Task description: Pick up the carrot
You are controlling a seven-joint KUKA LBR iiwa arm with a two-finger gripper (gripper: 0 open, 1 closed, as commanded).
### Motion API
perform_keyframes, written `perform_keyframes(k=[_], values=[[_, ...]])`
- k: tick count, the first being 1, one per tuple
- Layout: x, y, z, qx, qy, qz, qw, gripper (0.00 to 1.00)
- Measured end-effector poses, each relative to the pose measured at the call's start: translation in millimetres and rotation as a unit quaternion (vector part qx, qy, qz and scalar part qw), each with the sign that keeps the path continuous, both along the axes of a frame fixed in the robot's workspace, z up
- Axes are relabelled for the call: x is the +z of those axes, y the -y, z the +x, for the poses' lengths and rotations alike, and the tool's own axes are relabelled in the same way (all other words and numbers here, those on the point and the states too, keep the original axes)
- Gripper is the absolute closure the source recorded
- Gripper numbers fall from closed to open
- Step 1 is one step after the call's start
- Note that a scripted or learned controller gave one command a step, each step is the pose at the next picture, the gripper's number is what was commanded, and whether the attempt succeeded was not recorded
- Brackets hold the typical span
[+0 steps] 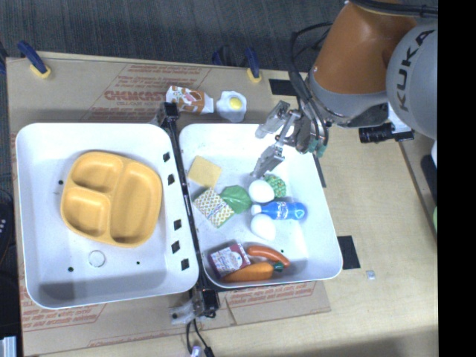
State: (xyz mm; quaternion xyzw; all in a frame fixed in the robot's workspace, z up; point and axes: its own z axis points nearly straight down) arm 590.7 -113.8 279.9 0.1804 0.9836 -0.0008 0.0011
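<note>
The carrot lies flat along the near wall of the right bin, well below the end effector and a little to its left in the camera view, its green tip pointing right. Nothing grips it. Just above it, touching or nearly so, is a red sausage, and beside that a small red packet.

Closer to the end effector is a cluster of small things: a white egg just below the fingers, a green-patterned ball next to it, a blue-and-white bottle lying on its side, and a second white egg under that. To the lower left of the end effector sit a green leafy piece, a checked yellow-and-white block and a pale yellow cheese slice.

The end effector hangs over the upper part of the right bin with its two fingers spread apart and nothing between them.

Far to its left, the left bin holds a yellow divided tray. On the bench beyond the bins, up and left of the end effector, are a small brown carton and a white cup with yellow inside.
</note>
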Motion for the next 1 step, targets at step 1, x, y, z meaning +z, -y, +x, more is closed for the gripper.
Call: perform_keyframes(k=[1], values=[[-79.1, -71.9, 29.4, 0.08, -0.002, 0.0009, 0.9968, 0.0]])
